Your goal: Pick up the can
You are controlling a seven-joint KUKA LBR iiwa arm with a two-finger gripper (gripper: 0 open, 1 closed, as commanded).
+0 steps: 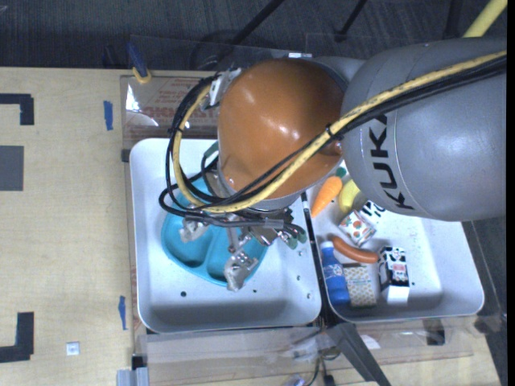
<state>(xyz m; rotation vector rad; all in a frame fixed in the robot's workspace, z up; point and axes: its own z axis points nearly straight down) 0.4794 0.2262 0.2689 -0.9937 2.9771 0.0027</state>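
My gripper (234, 265) hangs low in the left bin (153, 296), right over a light blue dish (187, 249) that lies on the bin floor. The orange wrist band and grey arm cover much of that bin's far half. A blue cylinder (331, 275), possibly the can, lies along the left wall of the right bin, apart from the gripper. I cannot make out any can under the gripper.
The right bin (451, 292) holds an orange carrot (325, 196), a yellow piece (349, 193), a small white and red box (357, 228), a reddish sausage (355, 252), a cow-patterned carton (394, 268) and a tan packet (361, 285). Black and yellow cables (181, 187) loop beside the wrist.
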